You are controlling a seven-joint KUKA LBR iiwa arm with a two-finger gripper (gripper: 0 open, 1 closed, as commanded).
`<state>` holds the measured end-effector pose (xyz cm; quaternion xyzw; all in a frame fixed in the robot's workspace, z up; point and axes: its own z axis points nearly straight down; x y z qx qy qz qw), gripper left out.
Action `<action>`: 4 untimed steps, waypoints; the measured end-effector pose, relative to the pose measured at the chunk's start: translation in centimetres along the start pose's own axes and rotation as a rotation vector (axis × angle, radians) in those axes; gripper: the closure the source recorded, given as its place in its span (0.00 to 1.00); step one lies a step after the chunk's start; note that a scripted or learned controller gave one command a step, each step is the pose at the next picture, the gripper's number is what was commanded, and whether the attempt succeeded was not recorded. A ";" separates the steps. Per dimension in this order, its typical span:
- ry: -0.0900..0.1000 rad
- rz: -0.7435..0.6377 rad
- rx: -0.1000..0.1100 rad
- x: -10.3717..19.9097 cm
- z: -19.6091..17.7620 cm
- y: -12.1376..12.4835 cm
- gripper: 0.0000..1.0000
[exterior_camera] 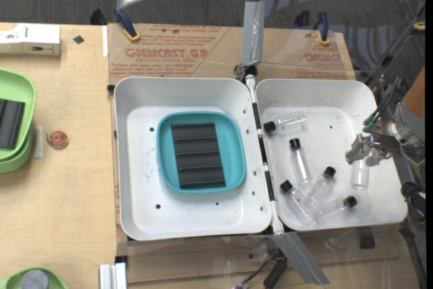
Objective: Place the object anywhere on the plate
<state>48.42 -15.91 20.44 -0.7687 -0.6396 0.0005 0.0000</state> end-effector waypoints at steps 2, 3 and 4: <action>-0.001 -0.138 0.005 5.5 -1.0 -1.7 1.00; 0.000 -0.308 0.003 9.6 0.5 -2.4 1.00; -0.001 -0.450 0.002 16.3 1.4 -0.7 1.00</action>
